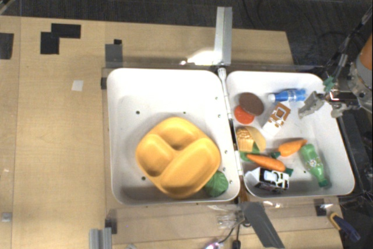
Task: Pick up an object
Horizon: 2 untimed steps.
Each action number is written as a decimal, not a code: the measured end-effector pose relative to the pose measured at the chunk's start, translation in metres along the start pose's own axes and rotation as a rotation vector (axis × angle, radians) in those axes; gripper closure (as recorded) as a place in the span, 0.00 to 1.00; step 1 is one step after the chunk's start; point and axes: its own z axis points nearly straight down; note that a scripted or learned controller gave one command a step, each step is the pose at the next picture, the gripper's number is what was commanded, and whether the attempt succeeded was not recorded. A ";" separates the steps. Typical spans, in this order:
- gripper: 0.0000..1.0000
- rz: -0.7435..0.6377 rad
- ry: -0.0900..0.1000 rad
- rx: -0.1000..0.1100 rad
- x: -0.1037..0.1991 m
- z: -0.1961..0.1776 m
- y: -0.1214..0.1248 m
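In the left bin (122, 125) a big yellow sectioned dish (176, 155) lies upside down over a green leafy toy (217, 183), broad, stiff and smooth, a poor fit for two fingers. The right bin (344, 143) holds light plastic food: a brown disc (252, 102), blue bottle (289, 95), two carrots (291, 147), a green bottle (313, 164) and a black-and-white toy (272, 179), packed close; the far blue bottle seems easiest, taken across its middle. The gripper (310, 103) hovers at that bin's far right, beside the bottle, carrying nothing; whether it is spread or closed I cannot tell.

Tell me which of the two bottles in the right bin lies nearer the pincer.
The blue bottle, at the bin's far side just left of the pincer. The green bottle lies toward the near right corner, farther off.
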 end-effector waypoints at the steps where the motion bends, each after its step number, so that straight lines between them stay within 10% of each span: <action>1: 0.00 0.000 0.000 0.000 0.000 0.000 0.000; 2: 0.00 -0.160 0.001 0.000 0.065 0.102 0.045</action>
